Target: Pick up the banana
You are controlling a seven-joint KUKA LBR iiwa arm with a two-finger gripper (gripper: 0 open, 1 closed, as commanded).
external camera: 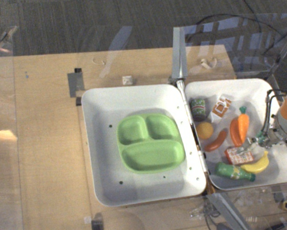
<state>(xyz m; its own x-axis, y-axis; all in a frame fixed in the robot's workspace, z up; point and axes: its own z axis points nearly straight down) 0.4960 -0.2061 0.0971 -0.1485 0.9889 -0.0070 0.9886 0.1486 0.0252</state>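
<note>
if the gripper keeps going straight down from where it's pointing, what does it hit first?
Most likely the yellow banana, lying just below the gripper in the right white bin, next to a red-and-white packet. Depth is unclear from this slanted view.

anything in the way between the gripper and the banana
Nothing visible stands between them. The gripper sits in the right bin just above the banana, with open bin floor between them. The red packet touches the banana's left end and the green bottle lies just left of it, crowding that side.
</note>
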